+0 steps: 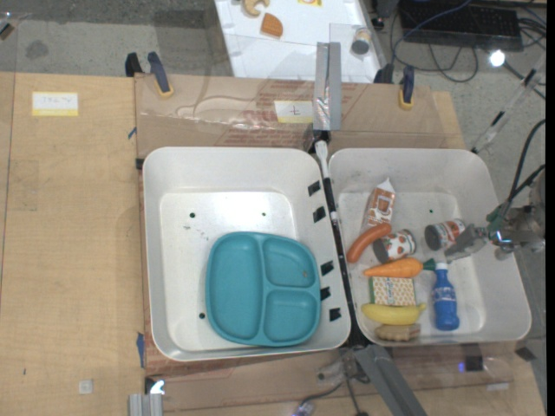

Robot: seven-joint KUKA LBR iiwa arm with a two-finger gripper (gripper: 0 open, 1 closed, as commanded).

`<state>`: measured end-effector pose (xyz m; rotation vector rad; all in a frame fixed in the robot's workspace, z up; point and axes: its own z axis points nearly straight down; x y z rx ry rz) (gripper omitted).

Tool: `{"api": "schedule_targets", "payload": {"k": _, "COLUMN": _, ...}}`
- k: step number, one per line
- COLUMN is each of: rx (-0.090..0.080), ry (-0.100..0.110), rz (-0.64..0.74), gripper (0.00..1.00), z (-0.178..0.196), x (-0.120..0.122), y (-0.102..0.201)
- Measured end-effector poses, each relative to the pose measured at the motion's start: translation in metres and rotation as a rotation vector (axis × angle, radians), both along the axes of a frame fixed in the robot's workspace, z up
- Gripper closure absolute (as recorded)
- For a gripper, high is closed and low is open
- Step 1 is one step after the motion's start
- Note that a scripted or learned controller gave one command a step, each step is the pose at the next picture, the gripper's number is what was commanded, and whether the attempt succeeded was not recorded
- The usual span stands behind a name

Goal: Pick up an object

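From above, the gripper [473, 239] reaches in over the right bin [512, 319] beside a small can [444, 233]; I cannot tell its state, as it is blurred. Nearby lie a carrot [393, 269], a blue bottle [445, 297] and a banana [392, 313]. The left bin [165, 232] holds a teal tray [263, 289].

Small can [445, 232] lies on its side in right bin [512, 310].
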<state>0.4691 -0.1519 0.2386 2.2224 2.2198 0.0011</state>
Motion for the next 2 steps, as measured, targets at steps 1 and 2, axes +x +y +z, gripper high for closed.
{"api": "schedule_targets", "payload": {"k": 1, "rx": -0.002, "ry": -0.011, "rz": 0.071, "gripper": 0.0, "z": -0.142, "x": 0.018, "y": 0.019}}
{"api": "schedule_targets", "payload": {"k": 2, "rx": 0.0, "ry": -0.014, "rz": 0.065, "gripper": 1.0, "z": -0.132, "x": 0.019, "y": 0.017}}
